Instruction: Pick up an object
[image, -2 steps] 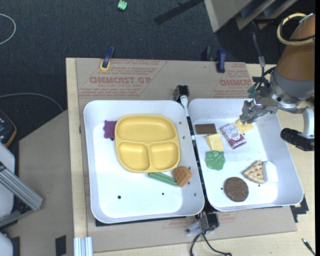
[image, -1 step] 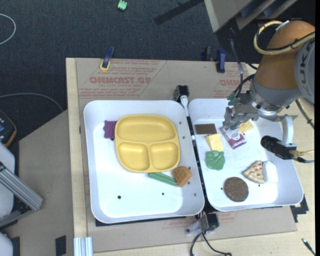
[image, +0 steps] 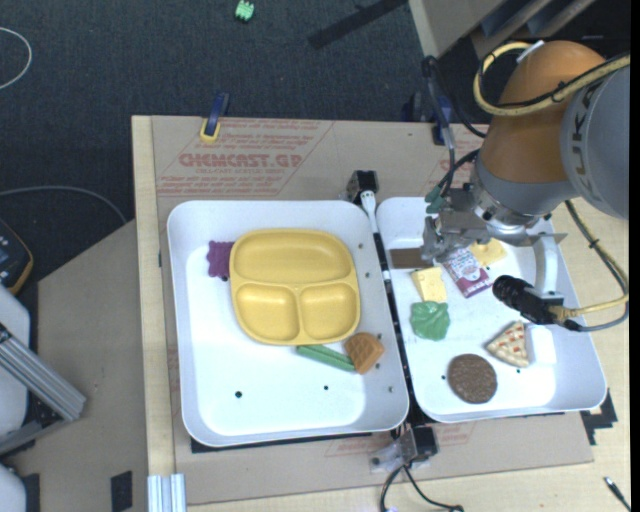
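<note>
My gripper (image: 436, 248) hangs low over the upper left part of the right bin (image: 588, 385). Just below it lies a pale yellow cheese wedge (image: 430, 285), and a red and white packet (image: 467, 270) lies tilted at its right side. A flat brown strip (image: 404, 260) pokes out to its left, against the bin wall. Further forward in this bin are a green leafy piece (image: 430, 320), a round brown patty (image: 471, 378) and a pizza slice (image: 511, 345). A small yellow piece (image: 493, 252) lies partly under the wrist. I see nothing between the fingers.
The left bin (image: 250, 405) holds a yellow divided plate (image: 295, 283), a purple piece (image: 217, 258) at its left, a green bean pod (image: 323, 355) and a brown bread-like piece (image: 364, 351) near the shared wall. The arm covers the right bin's upper right.
</note>
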